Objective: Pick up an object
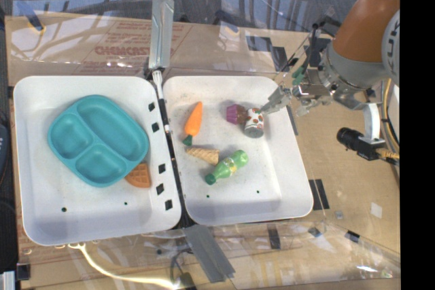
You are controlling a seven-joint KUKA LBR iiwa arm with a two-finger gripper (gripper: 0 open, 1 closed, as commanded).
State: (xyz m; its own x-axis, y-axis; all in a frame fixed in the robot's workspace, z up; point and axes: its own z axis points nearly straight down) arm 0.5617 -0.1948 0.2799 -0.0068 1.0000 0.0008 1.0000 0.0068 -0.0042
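Note:
The right bin (285,187) holds an orange carrot (194,119), a purple piece (235,113), a red-and-white spotted piece (254,122), a tan cone (203,154) and a green bottle (227,167). My gripper (273,103) hangs over the bin's upper right corner. Its tip is just right of and above the spotted piece. I see nothing held in it.
The left bin (41,214) carries a teal divided plate (98,139) with an orange waffle piece (138,177) at its lower right edge. A ridge with black clips (163,146) separates the bins. Brown cardboard and tape surround both.

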